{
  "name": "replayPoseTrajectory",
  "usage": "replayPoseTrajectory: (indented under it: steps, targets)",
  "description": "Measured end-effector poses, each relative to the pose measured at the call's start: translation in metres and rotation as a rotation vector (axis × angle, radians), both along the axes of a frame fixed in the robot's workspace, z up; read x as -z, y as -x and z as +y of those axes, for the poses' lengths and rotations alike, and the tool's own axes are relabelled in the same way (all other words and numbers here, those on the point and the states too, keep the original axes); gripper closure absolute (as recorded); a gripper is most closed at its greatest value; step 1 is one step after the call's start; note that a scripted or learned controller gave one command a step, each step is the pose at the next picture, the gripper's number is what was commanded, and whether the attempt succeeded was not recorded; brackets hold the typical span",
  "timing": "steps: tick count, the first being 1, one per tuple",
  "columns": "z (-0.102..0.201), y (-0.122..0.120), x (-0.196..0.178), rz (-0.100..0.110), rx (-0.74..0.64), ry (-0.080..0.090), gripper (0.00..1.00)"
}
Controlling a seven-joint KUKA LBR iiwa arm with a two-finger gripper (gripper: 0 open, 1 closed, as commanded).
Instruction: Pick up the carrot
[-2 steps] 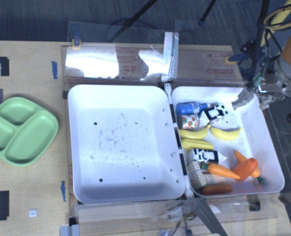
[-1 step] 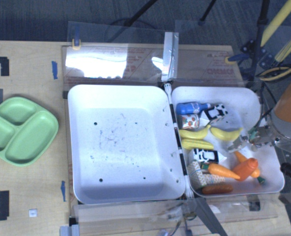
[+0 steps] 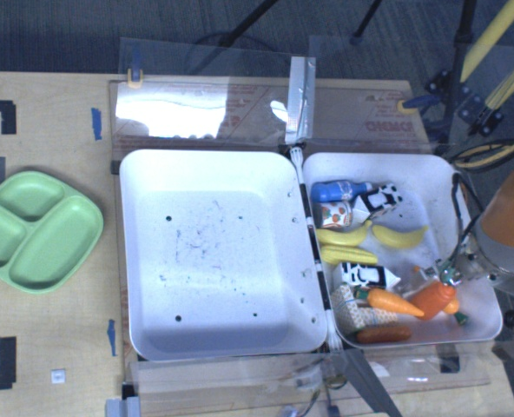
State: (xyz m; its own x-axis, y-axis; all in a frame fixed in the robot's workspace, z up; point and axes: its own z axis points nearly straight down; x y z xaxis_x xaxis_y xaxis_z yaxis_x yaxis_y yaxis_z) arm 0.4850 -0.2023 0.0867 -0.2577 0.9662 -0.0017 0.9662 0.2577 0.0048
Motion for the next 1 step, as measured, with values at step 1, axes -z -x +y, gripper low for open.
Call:
replayPoseTrajectory:
  steps: [1]
  targets:
    - [0.0375, 0.0037, -0.0004, -0.001, 0.004, 0.0, 0.0]
